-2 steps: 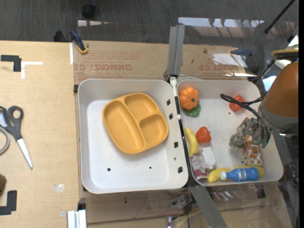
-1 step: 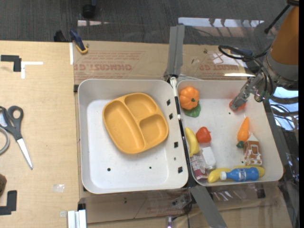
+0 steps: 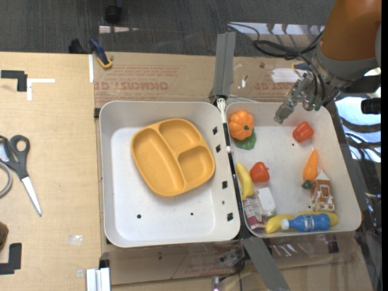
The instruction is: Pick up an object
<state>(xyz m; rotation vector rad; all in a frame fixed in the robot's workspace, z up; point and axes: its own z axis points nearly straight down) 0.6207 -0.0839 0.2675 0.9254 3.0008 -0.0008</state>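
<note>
My gripper (image 3: 298, 110) hangs over the far part of the right bin (image 3: 341, 162), open, with nothing between its fingers. One grey finger (image 3: 284, 111) slants down to the left. Just below it lies a red pepper (image 3: 302, 132). An orange pumpkin (image 3: 241, 123) sits on a green piece at the bin's far left. Further forward lie a small red fruit (image 3: 259, 172), a banana (image 3: 244, 180), a carrot (image 3: 310, 165), a small carton (image 3: 322, 193) and a blue bottle (image 3: 309, 222).
The left bin (image 3: 115, 180) holds an orange divided plate (image 3: 174, 156). A wrapped packet (image 3: 258, 206) and a yellow piece (image 3: 276, 224) crowd the right bin's near corner. Scissors (image 3: 21, 168) lie on the wooden bench at far left. Cables run behind the right bin.
</note>
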